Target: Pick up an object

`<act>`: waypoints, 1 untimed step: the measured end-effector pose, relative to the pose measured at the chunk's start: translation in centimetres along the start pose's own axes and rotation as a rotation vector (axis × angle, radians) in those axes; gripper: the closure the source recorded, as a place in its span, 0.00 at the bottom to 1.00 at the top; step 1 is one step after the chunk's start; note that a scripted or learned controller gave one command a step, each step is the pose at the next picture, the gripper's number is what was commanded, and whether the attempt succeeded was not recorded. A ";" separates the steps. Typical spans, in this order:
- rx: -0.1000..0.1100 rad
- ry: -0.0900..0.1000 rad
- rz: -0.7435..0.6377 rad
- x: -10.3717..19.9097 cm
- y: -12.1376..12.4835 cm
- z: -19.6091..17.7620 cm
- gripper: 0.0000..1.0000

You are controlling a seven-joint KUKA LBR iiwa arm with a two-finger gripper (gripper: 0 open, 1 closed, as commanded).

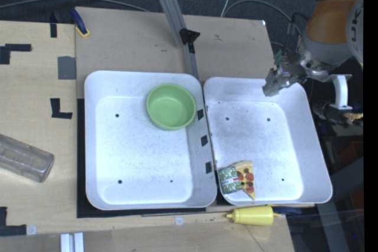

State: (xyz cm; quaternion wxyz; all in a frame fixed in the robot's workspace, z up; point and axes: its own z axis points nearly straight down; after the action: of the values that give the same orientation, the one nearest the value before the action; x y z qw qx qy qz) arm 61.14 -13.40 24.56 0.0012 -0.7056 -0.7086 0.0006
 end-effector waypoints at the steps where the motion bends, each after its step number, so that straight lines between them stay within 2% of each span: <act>1: 0.001 0.000 0.000 4.1 -2.2 0.7 1.00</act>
State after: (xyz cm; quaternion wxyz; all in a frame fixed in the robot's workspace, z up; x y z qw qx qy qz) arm 58.90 -9.34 23.87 0.0016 -0.7057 -0.7086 0.0008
